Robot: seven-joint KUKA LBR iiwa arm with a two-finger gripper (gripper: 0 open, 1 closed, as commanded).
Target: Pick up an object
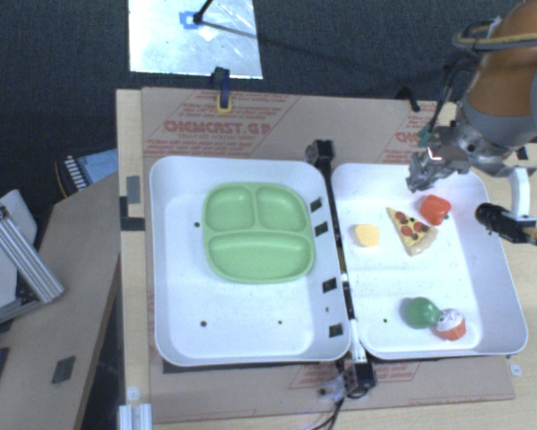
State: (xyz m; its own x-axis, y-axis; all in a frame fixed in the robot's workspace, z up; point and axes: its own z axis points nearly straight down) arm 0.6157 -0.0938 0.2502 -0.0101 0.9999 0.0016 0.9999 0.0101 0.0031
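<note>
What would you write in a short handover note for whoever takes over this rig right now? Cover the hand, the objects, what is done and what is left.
Hand: above the back of the right bin, beside the red piece; nothing seen in it.
Right bin: red piece, pizza slice, yellow piece, green ball, red-and-white piece.
Left bin: green divided plate.
Done: nothing lifted.
Left: grasp one object, likely the red piece, and lift.

Plate (255, 233) in left bin (174, 267); pizza slice (411, 229) in right bin (483, 276)
</note>
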